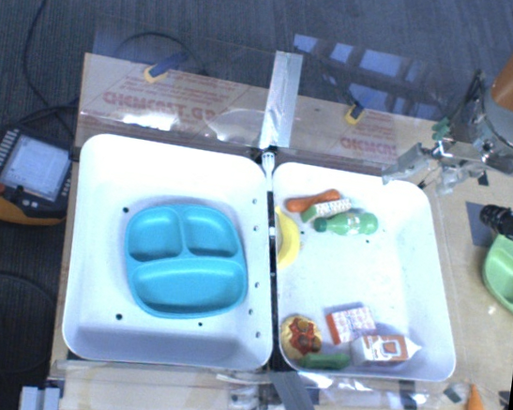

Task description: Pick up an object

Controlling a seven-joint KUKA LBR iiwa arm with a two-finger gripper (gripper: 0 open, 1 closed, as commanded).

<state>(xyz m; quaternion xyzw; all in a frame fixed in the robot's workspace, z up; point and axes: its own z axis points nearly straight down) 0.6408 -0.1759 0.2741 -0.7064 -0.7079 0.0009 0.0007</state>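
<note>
The gripper (420,166) is seen above the right bin's (436,272) far right corner, fingers spread apart with nothing between them. A carrot (318,201) and green vegetable (348,224) lie near that bin's far wall; small cartons (366,335) are gathered at its near edge

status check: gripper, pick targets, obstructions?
Gripper above right bin's far right corner, holding nothing. Orange carrot, green vegetable nearest; boxes at near edge. Blue tray in left bin. Path unobstructed.
</note>
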